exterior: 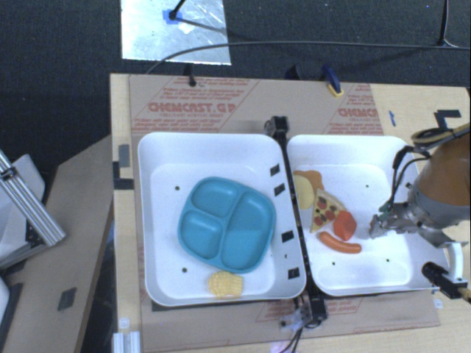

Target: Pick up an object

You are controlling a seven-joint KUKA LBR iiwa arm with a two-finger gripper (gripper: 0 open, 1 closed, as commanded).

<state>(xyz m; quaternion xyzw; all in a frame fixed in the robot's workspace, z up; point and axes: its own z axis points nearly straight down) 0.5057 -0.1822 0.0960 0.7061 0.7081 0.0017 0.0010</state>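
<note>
Right bin [346, 278]: pizza slice [326, 210], hotdog [339, 244].

Blue plate [225, 224], yellow corn [225, 284], red tomato [345, 226]

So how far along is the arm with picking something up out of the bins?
Nothing looks picked up yet. The gripper is down inside the right bin, just right of the red toy and the hot dog, which both lie on the bin floor. Left to do: close on one item and lift it.
</note>
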